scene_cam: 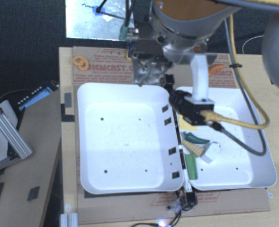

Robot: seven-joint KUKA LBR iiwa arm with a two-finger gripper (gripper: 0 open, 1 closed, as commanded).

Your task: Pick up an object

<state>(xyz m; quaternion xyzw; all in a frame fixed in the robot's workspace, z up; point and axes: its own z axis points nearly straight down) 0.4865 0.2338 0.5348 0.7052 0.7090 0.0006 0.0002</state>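
White plastic for both bins, side by side on a brown cardboard sheet (111,56). Red print (112,67) on the cardboard behind the left bin (89,98), with big letters that look like "HEMCAST". Small lines under them too blurry to read. More red print along the near edge of the cardboard, also too blurry to read.

Grey metal gripper (146,77) up over the far rim of the left bin, close to that bin's far right corner. Apart or together: cannot tell, too blurry. Well apart from the little things.

Things to pick, all in the right bin (243,169), bunched by its left wall. A dark green piece (197,138), and right beside it, nearer the front, a tan cone (194,148). A white scrap (211,153) just beside the cone. A green stick (191,166) lying along the wall, nearest the front. A yellow bit (189,122) farther back.

A row of small black tabs (168,121) where the two bins meet.

Out on the cardboard, a tan ring (80,62) by the far left corner and an orange thing (216,68) behind the right bin.
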